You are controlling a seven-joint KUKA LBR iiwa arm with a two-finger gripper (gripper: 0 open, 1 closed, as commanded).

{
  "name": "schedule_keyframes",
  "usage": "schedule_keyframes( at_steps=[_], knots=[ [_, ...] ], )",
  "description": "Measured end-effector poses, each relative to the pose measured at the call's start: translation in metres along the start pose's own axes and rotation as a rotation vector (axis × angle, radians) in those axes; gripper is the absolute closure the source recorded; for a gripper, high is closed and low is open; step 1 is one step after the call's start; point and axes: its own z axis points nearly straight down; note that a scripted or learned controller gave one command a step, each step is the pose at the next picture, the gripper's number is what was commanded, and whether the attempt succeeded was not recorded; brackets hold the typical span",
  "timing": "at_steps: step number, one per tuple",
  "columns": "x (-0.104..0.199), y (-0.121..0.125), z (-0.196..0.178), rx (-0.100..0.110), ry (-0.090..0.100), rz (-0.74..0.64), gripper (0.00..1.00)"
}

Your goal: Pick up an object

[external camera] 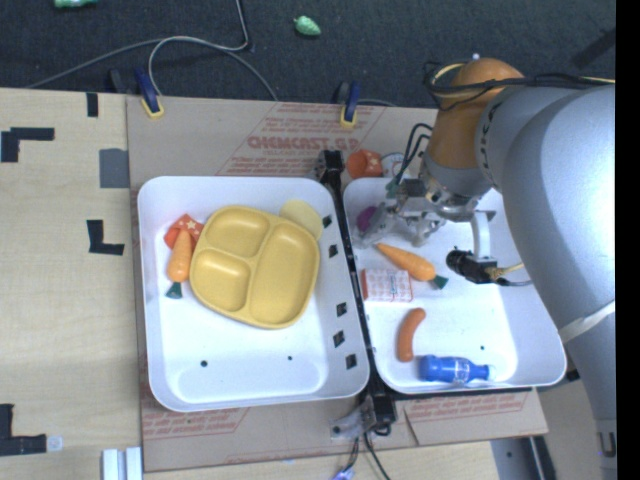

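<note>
Two white bins sit side by side, the left bin [160, 368] holding a yellow plate [255, 265] and a carrot [179, 257], the right bin [520, 343] holding another carrot [406, 259], a sausage [408, 334] and a blue bottle [452, 369], with the gripper [415, 213] low over its far end.

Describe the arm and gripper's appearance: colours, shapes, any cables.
The arm is bulky, rounded and smooth grey, with an orange band above the wrist. The gripper is a small metallic silver assembly with thin cables running along it.
</note>
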Motion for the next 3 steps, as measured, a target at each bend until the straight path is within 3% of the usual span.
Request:
schedule_keyframes(
  at_steps=[1,2,3],
  knots=[
    [-0.002,-0.064,0.002,-0.06,-0.004,0.006,0.0],
    [-0.002,-0.064,-0.008,-0.063,-0.007,0.006,1.0],
    [0.071,-0.074,-0.096,-0.061,-0.003,0.003,1.0]
  ],
)
